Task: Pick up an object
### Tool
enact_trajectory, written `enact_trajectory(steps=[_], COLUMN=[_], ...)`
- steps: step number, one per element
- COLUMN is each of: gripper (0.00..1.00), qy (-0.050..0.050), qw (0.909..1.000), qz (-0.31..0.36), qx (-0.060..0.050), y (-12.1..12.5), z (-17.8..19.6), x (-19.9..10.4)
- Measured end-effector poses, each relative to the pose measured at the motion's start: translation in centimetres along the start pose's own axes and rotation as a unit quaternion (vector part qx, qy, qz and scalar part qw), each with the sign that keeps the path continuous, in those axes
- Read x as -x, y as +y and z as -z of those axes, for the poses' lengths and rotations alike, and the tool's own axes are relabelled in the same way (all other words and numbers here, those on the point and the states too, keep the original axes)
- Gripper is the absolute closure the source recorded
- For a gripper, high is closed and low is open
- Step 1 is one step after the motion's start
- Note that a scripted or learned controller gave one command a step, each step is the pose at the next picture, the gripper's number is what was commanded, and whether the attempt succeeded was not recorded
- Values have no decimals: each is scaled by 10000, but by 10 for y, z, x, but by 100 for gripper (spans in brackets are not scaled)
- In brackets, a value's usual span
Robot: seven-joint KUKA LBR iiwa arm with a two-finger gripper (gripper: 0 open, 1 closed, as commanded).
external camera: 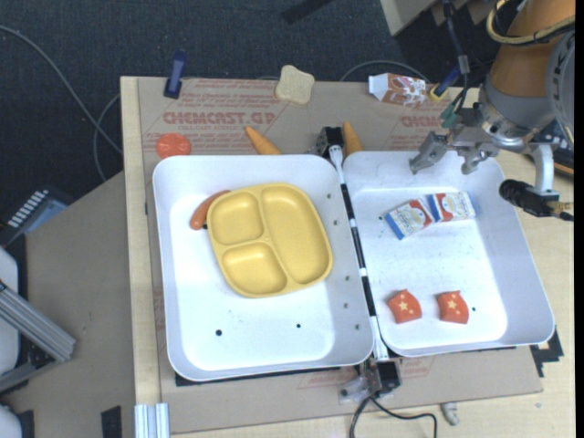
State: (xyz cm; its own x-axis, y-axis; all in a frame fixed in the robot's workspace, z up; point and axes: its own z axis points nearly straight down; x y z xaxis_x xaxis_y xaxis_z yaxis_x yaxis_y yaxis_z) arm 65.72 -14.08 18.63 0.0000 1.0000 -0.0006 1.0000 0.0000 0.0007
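Two white bins sit side by side on the worktop (137, 245). The left bin (182, 318) holds a yellow tray (270, 238) with three sections, and a red-orange sausage toy (203, 210) pokes out from under the tray's left edge.

The right bin (511, 272) holds four small things. Near its back are two little cartons, lying flat and touching end to end — the left carton (407, 218) is tilted a bit, and the right carton (453, 206) lies just beside it. Near the front of the bin are two small red blocks, each with a pale mark on top. The left red block (405, 307) and the right red block (453, 307) sit close together but do not touch.

The hand (452, 151) hangs over the back edge of the right bin, up and a little to the right of the cartons. Its two fingers are spread apart, with nothing between them.

Behind the bins, on the worktop, lie a piece of toy bread (295, 84), an orange carrot (262, 141), a round orange disc (172, 144), a blue thing (174, 74) and one more small carton (399, 88) — all well apart from the hand.
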Motion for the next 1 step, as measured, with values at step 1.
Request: enact_trajectory(steps=[1], gripper=[0], qy=[-6], qw=[10000], qz=[5], qx=[41], y=[-11], z=[-97], x=[11])
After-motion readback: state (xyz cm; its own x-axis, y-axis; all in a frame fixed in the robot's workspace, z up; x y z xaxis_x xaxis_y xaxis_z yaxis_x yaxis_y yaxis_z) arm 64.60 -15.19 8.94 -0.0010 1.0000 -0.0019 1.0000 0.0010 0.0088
